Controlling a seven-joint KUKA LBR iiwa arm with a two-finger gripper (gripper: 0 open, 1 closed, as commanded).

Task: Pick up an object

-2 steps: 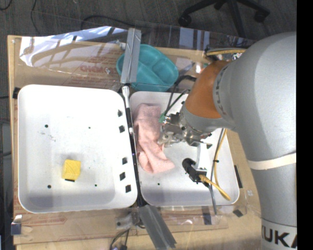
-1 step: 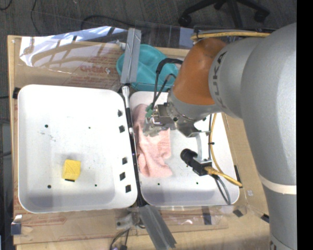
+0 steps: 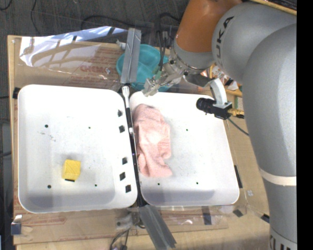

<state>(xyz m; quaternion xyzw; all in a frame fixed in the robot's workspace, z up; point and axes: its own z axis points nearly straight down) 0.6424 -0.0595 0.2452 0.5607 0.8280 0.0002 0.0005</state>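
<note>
Reaching in from the right, the arm (image 3: 261,61) hangs its claw (image 3: 152,87) over the right bin's (image 3: 219,155) far-left corner. Its grip state cannot be told. Pink cloth (image 3: 153,139) lies below.

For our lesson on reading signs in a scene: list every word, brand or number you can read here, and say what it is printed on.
"KUKA": black letters on the grey arm, just below its orange band, partly cut off by the angle.
Faint reddish print on the cardboard behind the left bin: too blurred to read.
No other readable text.
</note>
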